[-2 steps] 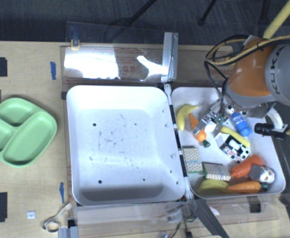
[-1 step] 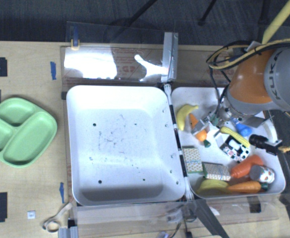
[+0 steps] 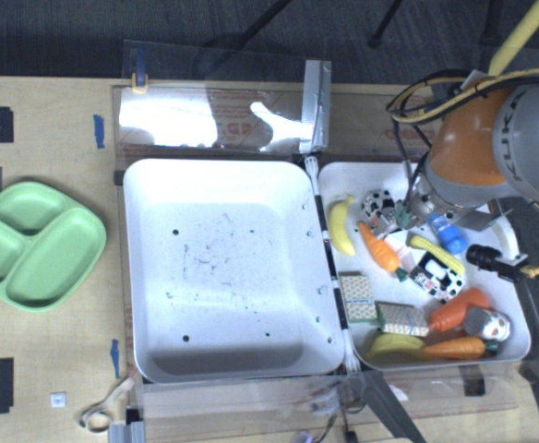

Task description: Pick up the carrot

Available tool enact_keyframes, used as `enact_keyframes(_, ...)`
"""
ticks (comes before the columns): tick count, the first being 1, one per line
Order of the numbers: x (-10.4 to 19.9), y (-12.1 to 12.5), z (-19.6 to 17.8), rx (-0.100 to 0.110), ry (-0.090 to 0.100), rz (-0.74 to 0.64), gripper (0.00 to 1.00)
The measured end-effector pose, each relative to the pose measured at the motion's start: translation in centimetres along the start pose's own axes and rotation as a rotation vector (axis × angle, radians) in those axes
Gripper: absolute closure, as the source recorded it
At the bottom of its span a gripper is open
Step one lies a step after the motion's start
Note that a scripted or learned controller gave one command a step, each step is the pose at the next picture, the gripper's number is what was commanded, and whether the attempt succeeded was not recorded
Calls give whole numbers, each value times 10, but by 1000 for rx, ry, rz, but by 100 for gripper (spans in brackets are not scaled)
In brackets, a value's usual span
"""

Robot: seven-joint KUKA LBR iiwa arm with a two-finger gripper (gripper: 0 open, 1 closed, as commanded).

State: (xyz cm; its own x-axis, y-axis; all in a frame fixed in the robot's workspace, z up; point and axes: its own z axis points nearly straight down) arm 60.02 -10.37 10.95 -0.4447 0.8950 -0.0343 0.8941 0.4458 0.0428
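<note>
Right bin (image 3: 519, 335) is crowded. Carrot (image 3: 378, 248) lies in its upper-left part, tilted, narrow end toward top-left, wide end toward bottom-right. It's orange, short, tapered, matte.

Around it:
- yellow banana (image 3: 341, 226) just to its left, along the bin's left wall, nearly touching the carrot's narrow end
- black-and-white spotted toy (image 3: 377, 207) just above it
- white item with a yellow strip and a black-and-white patterned block (image 3: 433, 272) at its wide end, touching or overlapping it, can't tell which
- blue bottle-like item (image 3: 450, 236) further right
- patterned sponge-like blocks (image 3: 357, 298) below it, near the divider
- second orange vegetable (image 3: 452, 314) and a long orange one (image 3: 454, 347) along the bottom, next to another yellow piece (image 3: 391, 343) and a small grey figure (image 3: 487, 325)

So there are three orange items in that bin; the upper-left one is the clearest carrot shape.

Arm comes in from the right, orange band and grey body over the bin's upper-right corner. End effector (image 3: 408, 212) sits low just right of the spotted toy, above and right of the carrot, not on it. Can't tell its grip state; cables and the wrist hide that.

Left bin (image 3: 159, 192) has a bare white floor with faint scuffs. Green divided plate (image 3: 35, 245) is on the table (image 3: 39, 118), well left of both bins.
</note>
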Motion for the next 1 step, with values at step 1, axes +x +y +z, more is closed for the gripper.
enact_keyframes(1,64,-54,-134,40,34,-61,100)
